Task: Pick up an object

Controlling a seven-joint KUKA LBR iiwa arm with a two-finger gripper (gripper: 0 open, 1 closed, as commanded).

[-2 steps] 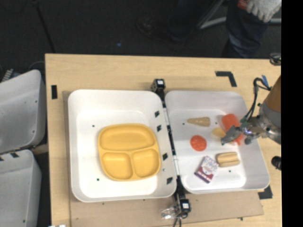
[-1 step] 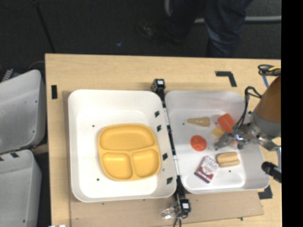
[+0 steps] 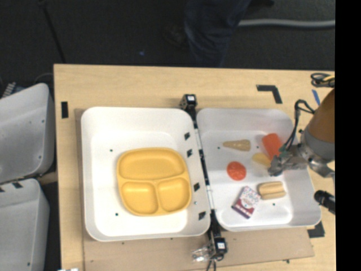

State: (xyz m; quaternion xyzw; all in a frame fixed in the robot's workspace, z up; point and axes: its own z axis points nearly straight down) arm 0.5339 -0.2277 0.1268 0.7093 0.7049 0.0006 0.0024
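Grey arm reaches into the right shallow white bin [image 3: 225, 123] from its right edge.
The gripper [image 3: 277, 167] hangs low among 6 small items beside the orange block [image 3: 272, 143]; its grip state cannot be told. The left white bin [image 3: 101, 129] holds a yellow 3-compartment plastic tray [image 3: 153, 180].

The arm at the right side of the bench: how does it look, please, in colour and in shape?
The arm is rounded, orange-brown above and grey at the wrist. A thin dark cable loops beside it. The gripper is small, dark grey metal with angular parts.
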